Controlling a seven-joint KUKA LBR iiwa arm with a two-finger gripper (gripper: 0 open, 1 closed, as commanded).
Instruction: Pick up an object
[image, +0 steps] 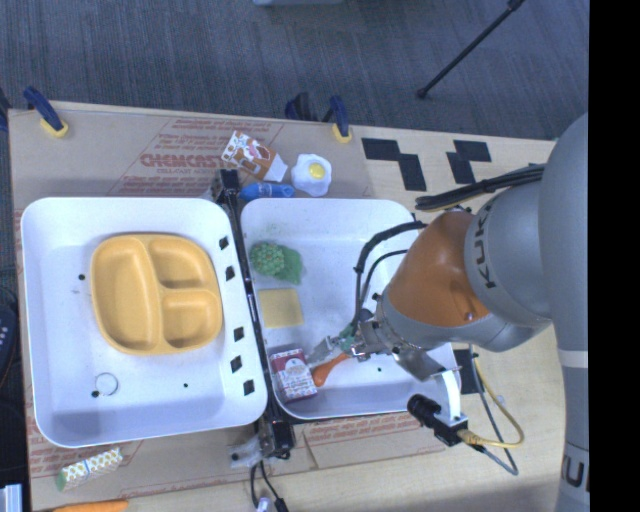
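Gripper (335, 352) low in right bin (330, 215), beside orange carrot (325, 372) and red box (291, 374); we cannot tell its state.

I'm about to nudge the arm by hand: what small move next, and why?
Probably a short descent onto the orange item. The claw sits low in the right bin, right over that item, beside the red packet. Whether it already grips anything is hidden, so go slowly.

"KU" on the arm (520, 270), red "CHEMCAS…" print on the cardboard (180, 160)
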